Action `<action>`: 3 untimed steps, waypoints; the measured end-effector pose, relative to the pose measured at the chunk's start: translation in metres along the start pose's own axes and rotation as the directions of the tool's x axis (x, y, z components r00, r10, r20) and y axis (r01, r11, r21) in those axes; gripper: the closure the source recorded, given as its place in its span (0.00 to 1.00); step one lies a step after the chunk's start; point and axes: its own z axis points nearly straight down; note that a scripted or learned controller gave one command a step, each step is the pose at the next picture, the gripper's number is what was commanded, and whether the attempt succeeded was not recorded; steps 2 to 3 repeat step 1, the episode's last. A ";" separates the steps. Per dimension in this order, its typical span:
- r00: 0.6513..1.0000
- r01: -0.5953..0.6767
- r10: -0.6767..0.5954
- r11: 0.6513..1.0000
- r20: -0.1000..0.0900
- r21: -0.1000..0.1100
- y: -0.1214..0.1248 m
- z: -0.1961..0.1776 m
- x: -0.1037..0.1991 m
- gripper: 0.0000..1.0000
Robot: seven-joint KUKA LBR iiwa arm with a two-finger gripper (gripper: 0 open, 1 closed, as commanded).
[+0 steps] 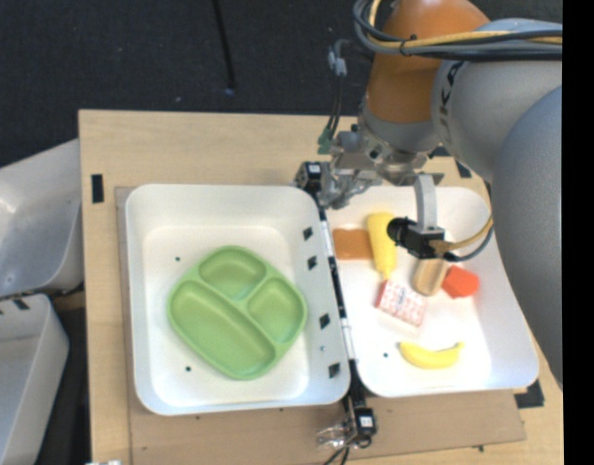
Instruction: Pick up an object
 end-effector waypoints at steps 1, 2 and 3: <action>1.000 -0.001 0.001 1.000 0.000 0.001 0.031 0.017 0.043 1.00; 1.000 -0.001 0.001 1.000 0.000 0.001 0.031 0.017 0.043 1.00; 1.000 -0.001 0.001 1.000 0.000 0.001 0.031 0.017 0.043 1.00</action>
